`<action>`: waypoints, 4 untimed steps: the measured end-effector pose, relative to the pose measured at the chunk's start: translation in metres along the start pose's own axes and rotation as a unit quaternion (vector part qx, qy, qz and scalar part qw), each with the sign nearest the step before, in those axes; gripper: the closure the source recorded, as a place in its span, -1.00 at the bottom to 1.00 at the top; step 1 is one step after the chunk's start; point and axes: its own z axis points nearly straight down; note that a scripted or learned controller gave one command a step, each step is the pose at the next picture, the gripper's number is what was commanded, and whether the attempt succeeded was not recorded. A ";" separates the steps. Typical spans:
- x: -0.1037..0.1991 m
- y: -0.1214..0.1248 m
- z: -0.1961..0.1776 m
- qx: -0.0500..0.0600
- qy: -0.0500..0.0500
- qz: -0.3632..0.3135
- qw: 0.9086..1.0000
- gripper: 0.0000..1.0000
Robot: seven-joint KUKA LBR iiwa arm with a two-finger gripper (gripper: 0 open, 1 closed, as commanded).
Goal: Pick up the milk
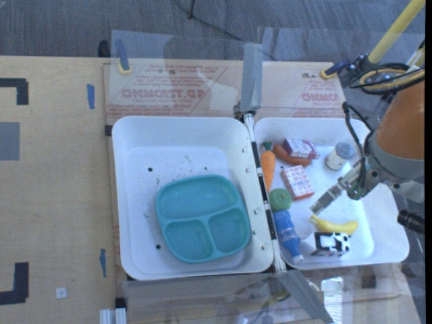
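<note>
Wooden counter carries two white bins; my tool [325,200] hovers over the right bin [393,247], released or clenched I cannot tell. I judge this the approach: the cow-spotted milk [331,244] lies just beside the banana [334,225], so next I must shift over it and descend.

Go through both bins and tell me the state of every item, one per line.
Teal three-compartment plastic plate: flat in the left bin, nothing on it.
Orange carrot: lying along the right bin's left wall.
Blue bottle with green cap: on its side.
Yellow banana: lying flat.
Black-and-white cow-print milk carton: lying near the front wall, not gripped.
Claw: above the banana, holding nothing.
</note>
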 end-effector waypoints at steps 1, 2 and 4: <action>-0.028 -0.041 -0.033 0.000 -0.001 0.002 1.000 -1.00; -0.103 0.051 -0.056 0.000 -0.001 0.103 0.995 -1.00; -0.057 -0.036 0.112 -0.003 -0.002 0.075 0.997 -1.00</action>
